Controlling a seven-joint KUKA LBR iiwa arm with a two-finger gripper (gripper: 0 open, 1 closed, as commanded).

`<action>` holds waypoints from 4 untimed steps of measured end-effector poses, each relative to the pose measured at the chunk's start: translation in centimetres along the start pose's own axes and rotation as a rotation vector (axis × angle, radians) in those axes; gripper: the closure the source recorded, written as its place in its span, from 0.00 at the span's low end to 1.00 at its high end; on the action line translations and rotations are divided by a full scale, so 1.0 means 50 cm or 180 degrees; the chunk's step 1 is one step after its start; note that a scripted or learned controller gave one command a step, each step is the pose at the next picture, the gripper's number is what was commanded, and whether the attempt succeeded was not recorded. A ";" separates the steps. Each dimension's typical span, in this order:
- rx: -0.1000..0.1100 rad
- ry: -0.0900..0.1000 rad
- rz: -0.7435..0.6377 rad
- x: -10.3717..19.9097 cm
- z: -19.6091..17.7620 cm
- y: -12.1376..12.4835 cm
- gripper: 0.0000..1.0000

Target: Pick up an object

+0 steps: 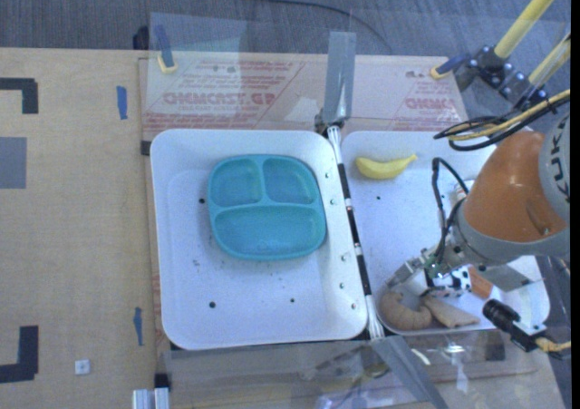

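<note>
Gripper (433,278) low in the right bin (399,208), lower right of frame, just above tan bread-like pieces (424,311); whether its fingers are spread or clenched cannot be told. Yellow banana (384,165) lies at the bin's upper end. Teal divided plate (267,207) occupies the left bin (181,244).

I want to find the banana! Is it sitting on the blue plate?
No, the banana lies in the right bin, near its far edge, while the blue plate is in the left bin.
</note>
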State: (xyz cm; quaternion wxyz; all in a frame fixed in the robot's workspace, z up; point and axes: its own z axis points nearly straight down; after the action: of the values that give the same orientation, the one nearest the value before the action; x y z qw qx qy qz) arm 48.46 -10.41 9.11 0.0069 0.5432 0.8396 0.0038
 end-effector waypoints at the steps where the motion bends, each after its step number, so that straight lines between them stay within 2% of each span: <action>1: 0.0012 0.0006 0.1098 -0.025 0.001 0.045 0.00; 2: -0.0007 -0.0008 0.0922 -0.013 0.001 -0.005 0.00; 3: 0.0002 -0.0012 0.0778 -0.013 0.001 -0.006 0.00; 4: 0.0043 0.0014 0.0695 -0.104 -0.135 -0.029 0.00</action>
State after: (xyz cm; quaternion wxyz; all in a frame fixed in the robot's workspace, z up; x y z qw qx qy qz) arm 49.15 -15.72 15.85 0.0009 0.6314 0.7754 0.0001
